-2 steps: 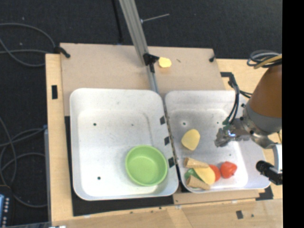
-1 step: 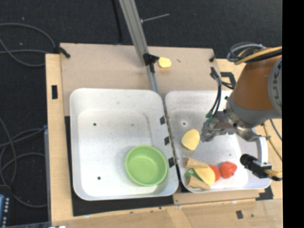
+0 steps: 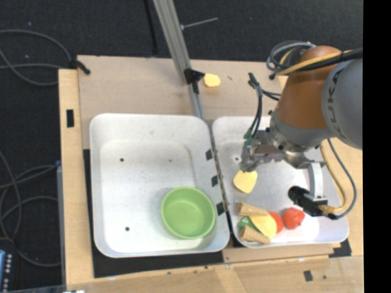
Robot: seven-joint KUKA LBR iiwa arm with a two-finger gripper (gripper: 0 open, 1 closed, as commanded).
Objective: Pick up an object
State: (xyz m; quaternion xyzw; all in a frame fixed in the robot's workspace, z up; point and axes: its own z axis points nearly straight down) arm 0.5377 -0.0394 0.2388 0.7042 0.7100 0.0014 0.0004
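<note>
Gripper low over the right bin, spread or pressed together impossible to tell beneath the wrist. Just below, touching or nearly so, a yellow heart, flat on the bin floor near the left wall. Probably light, hard plastic: smooth, likely slippery, hardly fragile, thin while lying flat. Best pinched across the edges at the narrower lower end, squarely, lest it squirt sideways. Toward the front rim, a heap: tan cone, yellow wedge, green scrap, glossy red tomato. In the left bin, a round, thin-walled green bowl. Both bins white, speckled, shallow, round-cornered.
</note>
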